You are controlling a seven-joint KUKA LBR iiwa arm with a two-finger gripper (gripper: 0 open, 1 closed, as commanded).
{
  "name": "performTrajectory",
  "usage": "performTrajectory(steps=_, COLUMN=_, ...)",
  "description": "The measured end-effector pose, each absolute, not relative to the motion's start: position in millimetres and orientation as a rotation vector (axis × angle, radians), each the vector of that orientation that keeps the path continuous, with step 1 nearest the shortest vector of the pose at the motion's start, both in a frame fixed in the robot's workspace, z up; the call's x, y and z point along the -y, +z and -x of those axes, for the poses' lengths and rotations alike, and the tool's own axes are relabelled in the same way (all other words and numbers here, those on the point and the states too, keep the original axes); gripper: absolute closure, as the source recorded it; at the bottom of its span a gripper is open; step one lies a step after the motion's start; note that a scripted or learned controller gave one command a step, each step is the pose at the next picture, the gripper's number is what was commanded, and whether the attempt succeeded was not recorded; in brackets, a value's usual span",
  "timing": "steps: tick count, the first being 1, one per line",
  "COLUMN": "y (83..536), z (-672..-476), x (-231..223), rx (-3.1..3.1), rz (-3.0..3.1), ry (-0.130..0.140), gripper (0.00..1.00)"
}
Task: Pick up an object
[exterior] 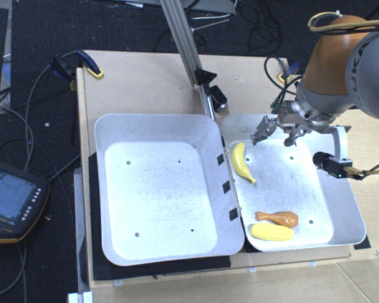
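In the right bin (328, 201) lie three things: a yellow banana (241, 162) by the bin's left wall, an orange-brown drumstick-shaped toy (278, 218) near the front, and a yellow oblong piece (271, 232) just in front of it. My gripper (276, 134) hangs over the back of the right bin, to the right of and behind the banana. Its two dark fingers (263, 132) stand spread apart with nothing between them.
The left bin (114, 144) is white and speckled. A slanted metal pole (184, 36) with a black clamp (213, 93) rises behind the bins' shared edge. A black camera unit (328, 163) hangs off the wrist at the right.
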State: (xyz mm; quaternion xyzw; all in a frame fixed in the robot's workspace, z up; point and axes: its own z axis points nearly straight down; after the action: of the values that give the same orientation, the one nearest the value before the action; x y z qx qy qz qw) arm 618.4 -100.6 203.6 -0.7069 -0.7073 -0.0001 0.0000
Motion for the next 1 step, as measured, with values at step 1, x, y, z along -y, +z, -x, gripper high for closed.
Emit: performTrajectory(steps=1, y=150.6, z=-626.8, x=103.5, rx=2.219, rz=2.219, ry=0.005, gripper=0.0)
